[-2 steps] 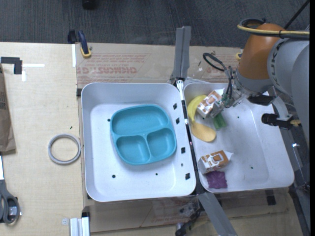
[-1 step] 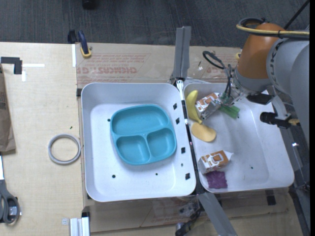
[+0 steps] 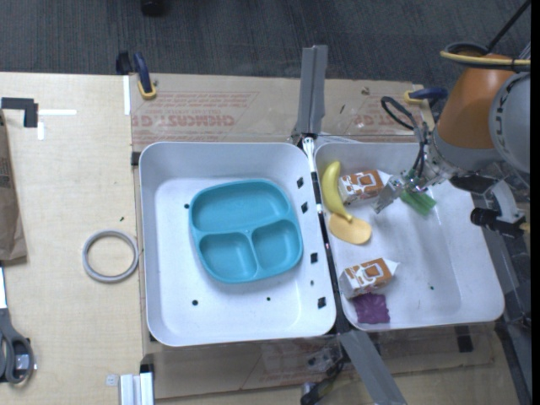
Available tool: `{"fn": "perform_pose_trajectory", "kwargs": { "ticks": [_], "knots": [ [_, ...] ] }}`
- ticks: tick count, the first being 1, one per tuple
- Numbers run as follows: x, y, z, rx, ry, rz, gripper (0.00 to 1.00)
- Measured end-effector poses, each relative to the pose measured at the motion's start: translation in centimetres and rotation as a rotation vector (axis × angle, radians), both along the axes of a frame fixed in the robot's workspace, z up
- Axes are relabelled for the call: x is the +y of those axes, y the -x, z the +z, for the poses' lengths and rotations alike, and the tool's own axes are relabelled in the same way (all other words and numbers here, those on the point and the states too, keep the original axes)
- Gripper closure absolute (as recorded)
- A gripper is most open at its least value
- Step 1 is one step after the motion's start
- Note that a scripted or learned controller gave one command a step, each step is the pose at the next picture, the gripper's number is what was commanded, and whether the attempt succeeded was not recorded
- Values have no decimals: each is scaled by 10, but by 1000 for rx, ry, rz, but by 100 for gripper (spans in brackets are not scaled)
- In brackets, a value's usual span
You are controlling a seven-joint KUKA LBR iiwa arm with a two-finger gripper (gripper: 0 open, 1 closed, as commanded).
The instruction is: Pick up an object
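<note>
We saw a bulky arm (image 3: pixel 498 116) — grey casing with a broad orange band (rounded, almost bulbous) above the wrist. Black cables looped beside it, a darker fitting sat lower down, and the metallic grey gripper (image 3: pixel 403 186) looked slim — thin by comparison.

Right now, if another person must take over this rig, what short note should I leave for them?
Gripper: low in the right bin, near its far edge, beside a small green object. I cannot tell whether it grips anything.
Right bin contents: banana against the left wall, yellow round piece at its lower end, one brown and white carton close to the gripper, a second carton nearer the front, purple item below it.
Left bin: blue divided tray.
Done: nothing visibly lifted.
Left: grasp and raise one object.
</note>
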State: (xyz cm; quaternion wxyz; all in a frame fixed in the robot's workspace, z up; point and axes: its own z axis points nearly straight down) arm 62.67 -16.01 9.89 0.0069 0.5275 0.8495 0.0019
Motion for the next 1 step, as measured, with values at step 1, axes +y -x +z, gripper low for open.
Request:
{"fn": "perform_pose_trajectory", "kwargs": {
  "ticks": [1],
  "knots": [
    [-15,-32,-1,21,-8,-154,0]
  ]
}}
